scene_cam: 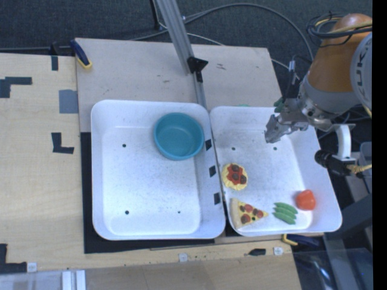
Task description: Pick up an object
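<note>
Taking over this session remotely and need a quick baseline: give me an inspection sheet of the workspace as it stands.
Surface: wooden bench bearing left bin and right bin side by side.
Job's things: blue bowl in left bin; round pizza toy, pizza slice, green pea pod and red tomato in right bin.
Clutter: blue-and-yellow clamp at bench's far edge.
Grippers: tool over right bin's far part, nothing seen in it.
Cables: black cables on floor behind bench.
Surroundings: dark carpet; slanted metal pole.
</note>
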